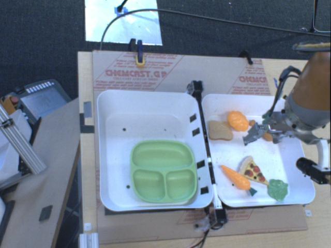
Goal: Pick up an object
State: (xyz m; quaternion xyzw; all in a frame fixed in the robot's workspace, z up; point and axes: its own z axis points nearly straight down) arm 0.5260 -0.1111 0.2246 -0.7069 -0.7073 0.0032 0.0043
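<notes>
In right bin (295, 154), gripper (257, 134) hovers low beside orange toy (238, 120) and bread slice (220, 130); finger opening: cannot tell, nothing visibly held. Risk: crowded toys, descent nudges orange aside; closing on air.

A robotics lab is indicated: two white bins (155, 99) are fixed on a bench (181, 68) over dark carpet (41, 30), with cables (217, 18) and aluminium framing (20, 143) alongside.
</notes>
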